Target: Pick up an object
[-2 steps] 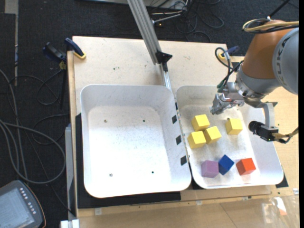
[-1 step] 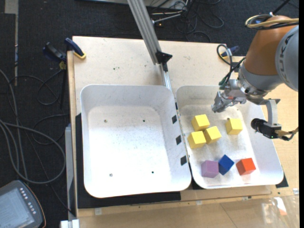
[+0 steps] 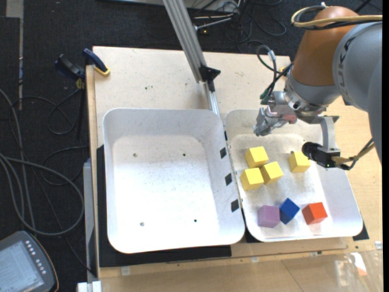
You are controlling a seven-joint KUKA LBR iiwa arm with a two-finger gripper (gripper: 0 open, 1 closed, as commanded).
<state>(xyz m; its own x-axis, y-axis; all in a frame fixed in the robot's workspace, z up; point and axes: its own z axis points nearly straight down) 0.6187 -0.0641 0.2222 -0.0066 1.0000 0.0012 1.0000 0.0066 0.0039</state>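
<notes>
While the grey arm with its orange band reaches in over the right bin (image 3: 340, 190), its end effector (image 3: 267, 124) hangs above the bin's far end, just beyond the nearest yellow block (image 3: 256, 156), and nothing is visibly held in it; how far it is open cannot be told from this slanted overhead view. Seven small blocks lie in the right bin, any of which would serve the task. Taking that nearest yellow block as the landmark: two more yellow blocks (image 3: 262, 174) sit just in front of it, touching or nearly touching each other; a fourth yellow block (image 3: 299, 161) lies to its right, close beside a black fitting (image 3: 316, 153) that hangs from the arm; a purple block (image 3: 268, 215), a blue block (image 3: 289, 210) and a red block (image 3: 314, 212) lie well in front of it, near the bin's front rim. The left bin (image 3: 115, 163) sits beyond the landmark to the left. The likely trouble is crowding: a descent onto the paired yellow blocks could wedge one aside or catch two at once, and the purple and blue blocks are similarly close. Coming down slightly off centre on the landmark block could nudge it away. The hanging fitting might also brush the fourth yellow block.
</notes>
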